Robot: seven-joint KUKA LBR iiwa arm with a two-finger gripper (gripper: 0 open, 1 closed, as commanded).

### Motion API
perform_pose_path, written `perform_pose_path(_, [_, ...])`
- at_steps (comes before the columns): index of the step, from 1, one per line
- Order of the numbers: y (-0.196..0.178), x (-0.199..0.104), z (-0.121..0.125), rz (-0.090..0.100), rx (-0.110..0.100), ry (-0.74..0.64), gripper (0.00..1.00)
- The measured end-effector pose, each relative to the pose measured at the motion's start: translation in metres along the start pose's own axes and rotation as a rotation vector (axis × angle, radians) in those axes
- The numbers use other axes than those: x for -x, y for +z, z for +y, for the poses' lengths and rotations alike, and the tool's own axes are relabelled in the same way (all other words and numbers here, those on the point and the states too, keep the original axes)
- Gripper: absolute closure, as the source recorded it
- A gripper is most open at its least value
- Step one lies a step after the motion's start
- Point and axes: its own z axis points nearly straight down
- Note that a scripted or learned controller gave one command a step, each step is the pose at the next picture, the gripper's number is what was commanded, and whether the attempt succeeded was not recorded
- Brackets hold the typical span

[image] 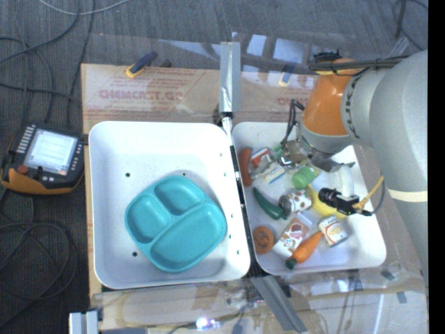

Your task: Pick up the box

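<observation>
In the right bin (pixel 368 256), a small red-and-white carton box (pixel 292 236) lies near the front, beside a carrot (pixel 306 249). A second small orange-and-white box (pixel 332 230) sits to its right. A flat white, blue and red packet (pixel 268 167) lies at the bin's back left. My gripper (pixel 286 157) hangs below the orange wrist band over the back of this bin, right next to that flat packet and well behind the two small boxes. I see nothing held in it.
Around the boxes lie a red sausage (pixel 245 164), a dark green vegetable (pixel 268 204), a brown donut (pixel 263 237), a small can (pixel 297 200), a green piece (pixel 304 177) and a yellow piece (pixel 321 206). The left bin (pixel 111 152) holds a teal divided plate (pixel 176 221).
</observation>
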Motion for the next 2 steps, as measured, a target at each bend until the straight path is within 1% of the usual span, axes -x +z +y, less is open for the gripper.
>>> perform_pose_path(1, [-0.009,0.001,0.001,-0.002,0.004,0.001,1.00])
perform_pose_path(2, [-0.093,-0.049,0.044,0.004,-0.011,0.013,1.00])
